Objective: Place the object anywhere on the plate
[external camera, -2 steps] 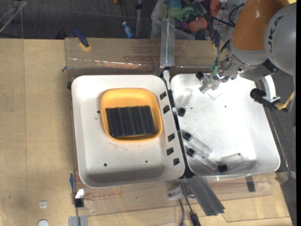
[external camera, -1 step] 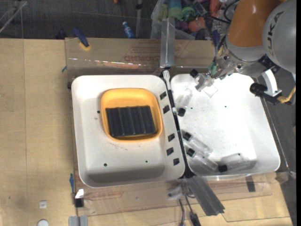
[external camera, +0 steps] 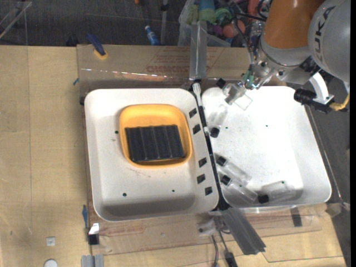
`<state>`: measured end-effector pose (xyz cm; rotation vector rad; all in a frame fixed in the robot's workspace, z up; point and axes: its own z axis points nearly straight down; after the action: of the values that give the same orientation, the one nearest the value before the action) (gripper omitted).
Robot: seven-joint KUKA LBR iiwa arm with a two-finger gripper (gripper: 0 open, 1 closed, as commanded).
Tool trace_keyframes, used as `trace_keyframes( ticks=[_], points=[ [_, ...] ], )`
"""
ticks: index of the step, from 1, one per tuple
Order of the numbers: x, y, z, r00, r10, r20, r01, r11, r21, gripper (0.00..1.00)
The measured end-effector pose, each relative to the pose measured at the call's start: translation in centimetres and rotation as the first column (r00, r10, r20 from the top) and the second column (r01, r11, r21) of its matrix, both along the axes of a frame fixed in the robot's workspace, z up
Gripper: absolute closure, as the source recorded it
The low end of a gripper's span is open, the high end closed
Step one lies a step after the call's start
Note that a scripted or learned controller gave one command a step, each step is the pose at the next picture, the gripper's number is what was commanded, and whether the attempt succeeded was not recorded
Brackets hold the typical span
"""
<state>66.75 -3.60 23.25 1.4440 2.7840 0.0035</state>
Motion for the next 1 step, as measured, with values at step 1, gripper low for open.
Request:
trace_keyframes(
  ticks=[1],
  points=[
    [-0.06, 0.46, -4.75, 0.987, 0.161, -0.007, -0.161, 0.987, 0.002, 1.0]
  ],
)
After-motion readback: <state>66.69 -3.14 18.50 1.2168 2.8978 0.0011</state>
